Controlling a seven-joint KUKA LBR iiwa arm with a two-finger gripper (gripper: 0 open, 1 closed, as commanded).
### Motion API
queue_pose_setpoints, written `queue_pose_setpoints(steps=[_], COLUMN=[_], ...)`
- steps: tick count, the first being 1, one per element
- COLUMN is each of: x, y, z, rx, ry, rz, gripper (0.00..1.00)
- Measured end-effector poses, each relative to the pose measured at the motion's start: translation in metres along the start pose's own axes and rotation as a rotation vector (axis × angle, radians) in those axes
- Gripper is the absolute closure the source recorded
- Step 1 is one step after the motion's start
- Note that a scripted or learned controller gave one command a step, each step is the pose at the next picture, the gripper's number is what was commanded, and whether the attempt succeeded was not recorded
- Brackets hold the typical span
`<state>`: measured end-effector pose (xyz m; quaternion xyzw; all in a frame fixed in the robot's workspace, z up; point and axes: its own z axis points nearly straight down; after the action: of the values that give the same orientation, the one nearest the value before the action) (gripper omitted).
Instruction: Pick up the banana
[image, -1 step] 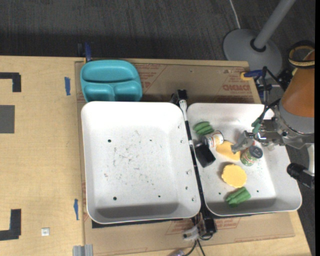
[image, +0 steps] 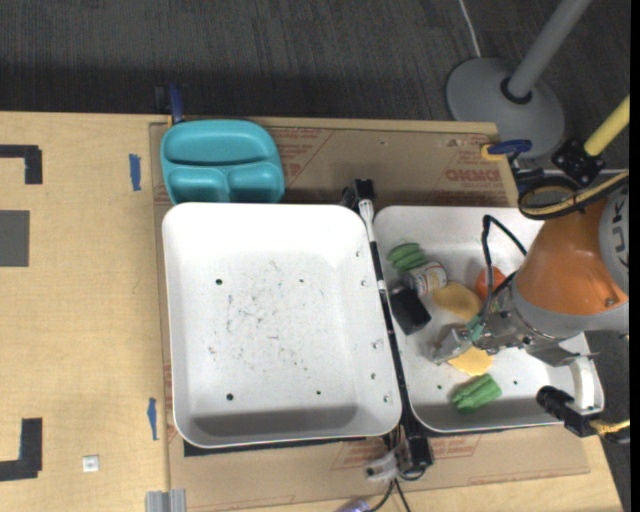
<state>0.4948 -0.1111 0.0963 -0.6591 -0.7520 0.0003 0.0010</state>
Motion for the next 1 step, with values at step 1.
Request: queue_pose_setpoints(steps=[1], x=[-0.0002], y=[0.0011], z=[-0.0103], rx=[-0.004], ry=[-0.002], rz=[0.001], gripper=[1.00])
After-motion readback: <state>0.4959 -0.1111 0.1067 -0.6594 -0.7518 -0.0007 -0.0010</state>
